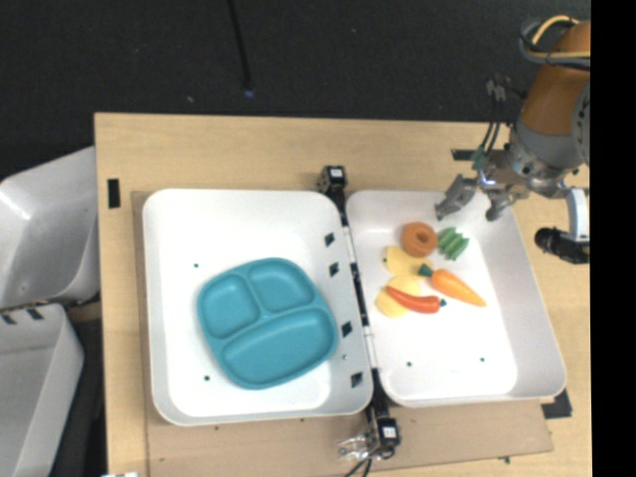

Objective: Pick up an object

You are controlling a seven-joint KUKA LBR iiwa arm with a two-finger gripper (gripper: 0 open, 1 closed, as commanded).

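- Camera view: the arm comes in from the right, and its gripper (478, 201) hangs over the far edge of the right bin (517, 366). The fingers (454, 198) are spread apart with nothing between them.
- The stuff to pick sits bunched in the far-left part of that right bin, near the gripper but apart from it.
- There's an orange donut-looking ring (418, 238) with a small green piece (453, 243) just beside it on the right.
- Nearer than those, a toy carrot (456, 285) lies tilted, and a red chili pepper (415, 300) lies across some yellow pieces (398, 266), touching them.
- The left bin (169, 256) holds a blue divided plate (266, 321) with three compartments, lying flat around the middle.
- Both bins sit side by side on the wooden table (248, 147).
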